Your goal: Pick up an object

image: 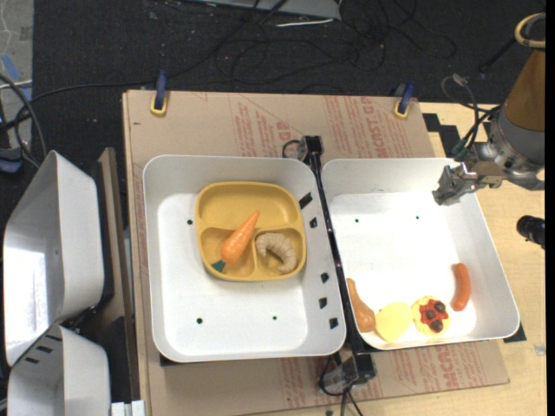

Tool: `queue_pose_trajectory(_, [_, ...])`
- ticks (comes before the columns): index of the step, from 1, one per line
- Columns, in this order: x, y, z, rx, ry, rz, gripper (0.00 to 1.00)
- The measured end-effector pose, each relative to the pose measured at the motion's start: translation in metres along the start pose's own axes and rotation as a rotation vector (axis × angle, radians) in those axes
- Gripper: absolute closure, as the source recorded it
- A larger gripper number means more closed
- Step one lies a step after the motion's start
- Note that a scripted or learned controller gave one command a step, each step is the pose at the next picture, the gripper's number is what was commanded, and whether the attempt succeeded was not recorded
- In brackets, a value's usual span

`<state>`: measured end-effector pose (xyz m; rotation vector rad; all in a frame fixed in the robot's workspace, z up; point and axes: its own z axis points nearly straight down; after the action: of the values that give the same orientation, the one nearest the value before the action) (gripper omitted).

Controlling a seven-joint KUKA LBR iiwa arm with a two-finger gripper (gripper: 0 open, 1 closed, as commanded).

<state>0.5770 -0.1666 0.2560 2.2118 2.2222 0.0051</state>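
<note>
My gripper [449, 189] hangs over the far right edge of the right bin [408, 241], nothing visible between its fingers. Well below it, near the bin's front right, lies an orange-red sausage [460, 285]. Along the front wall sit a small pizza-like piece with dark toppings [431, 314], a pale yellow round piece [393, 320] and a brown drumstick shape [360, 306]. In the left bin [173, 258] a yellow divided plate [212, 211] holds a carrot [240, 237] and a beige shrimp [278, 250].
The two bins meet at a black-clipped divider [321, 232] in the middle. Cardboard [260, 120] lies under both bins. White housings [43, 258] stand at the far left. Cables run across the dark floor behind the bench.
</note>
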Motion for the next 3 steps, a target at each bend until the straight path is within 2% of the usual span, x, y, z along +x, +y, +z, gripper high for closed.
queue_pose_trajectory(1, [0.0,0.001,-0.028,0.003,0.001,0.001,1.0])
queue_pose_trajectory(3, [0.089,-0.015,-0.02,0.007,0.003,-0.003,1.0])
